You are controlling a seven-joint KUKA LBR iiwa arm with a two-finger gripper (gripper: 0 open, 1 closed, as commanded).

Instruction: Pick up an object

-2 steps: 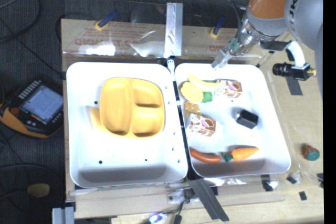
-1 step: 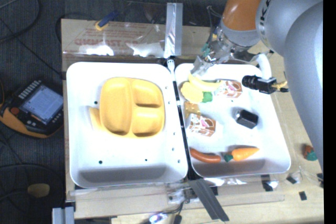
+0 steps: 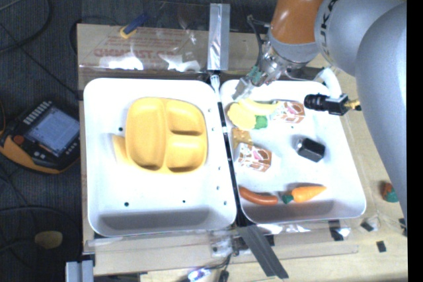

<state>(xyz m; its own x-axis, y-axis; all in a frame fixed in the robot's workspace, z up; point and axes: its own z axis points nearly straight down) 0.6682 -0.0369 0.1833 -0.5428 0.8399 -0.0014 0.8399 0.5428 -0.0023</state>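
End effector (image 3: 246, 84) | we see it low over right bin's (image 3: 344, 142) far-left corner, nothing visibly held; its state we cannot tell | yellow piece (image 3: 242, 115) just below | pick not yet done

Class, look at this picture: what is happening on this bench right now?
A grey and orange arm reaches in from the right, its pincer low over the far left corner of the right bin, close to a yellow piece. Nothing can be seen held in it. That bin also holds a carrot, a sausage, a black block and two printed packets. The left bin holds a yellow tray.
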